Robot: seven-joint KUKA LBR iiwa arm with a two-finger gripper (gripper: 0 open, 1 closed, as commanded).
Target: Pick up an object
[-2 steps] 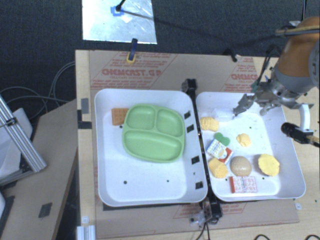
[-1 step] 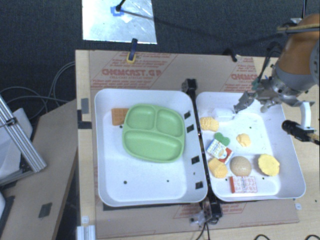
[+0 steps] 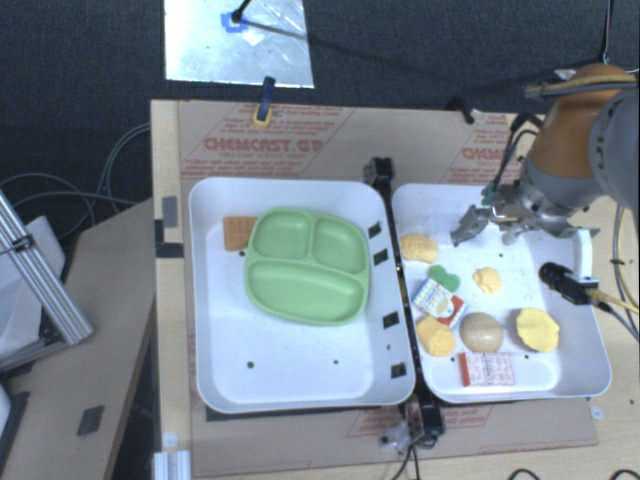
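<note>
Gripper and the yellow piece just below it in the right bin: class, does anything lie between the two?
Nothing visible does. The gripper hangs above bare white floor of the right bin, and the yellow piece lies beside it unobstructed.

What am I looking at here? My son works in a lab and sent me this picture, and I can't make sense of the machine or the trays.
This is one picture, taken by a fixed camera above a bench, looking down at a slant. The grey and orange shape at the right is a robot arm; a program moves it to pick things up. At its tip is a pincer, hanging over the far part of the right bin. Nothing shows between its fingers, and whether they are open or shut is too blurred to tell.

The left bin holds a green divided plate with an orange cracker beside it. The right bin holds small toy foods: yellow pieces, a brown potato-like lump, a little carton and a red and white packet.
</note>
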